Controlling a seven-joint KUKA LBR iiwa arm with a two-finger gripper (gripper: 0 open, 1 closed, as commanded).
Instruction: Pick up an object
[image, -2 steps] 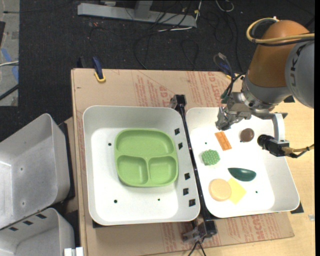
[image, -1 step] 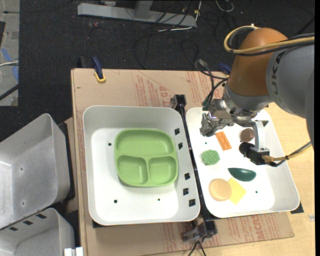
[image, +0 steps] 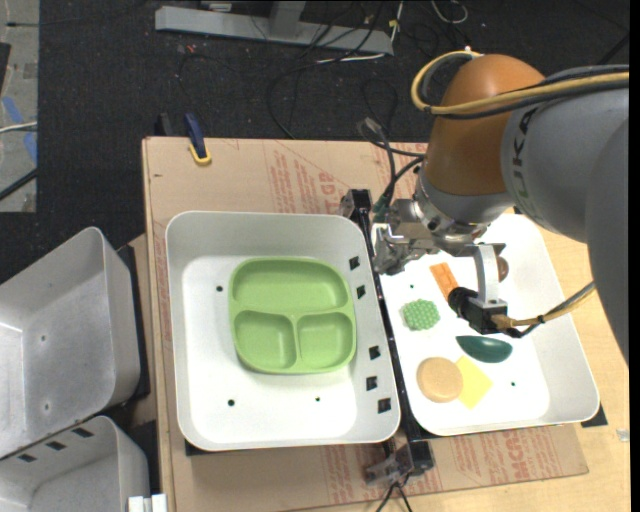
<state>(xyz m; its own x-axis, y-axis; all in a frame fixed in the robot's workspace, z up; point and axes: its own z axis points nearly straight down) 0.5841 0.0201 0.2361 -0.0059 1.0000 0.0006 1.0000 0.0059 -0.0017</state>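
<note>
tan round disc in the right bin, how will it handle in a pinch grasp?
The tan disc looks flat and low, so it probably won't roll, but side-pinching may slip. It overlaps the yellow piece, which would likely shift with it. Looks small and light.

Single fixed camera above worktop, looking down at slant, both white bins in frame, moderately near.
</note>
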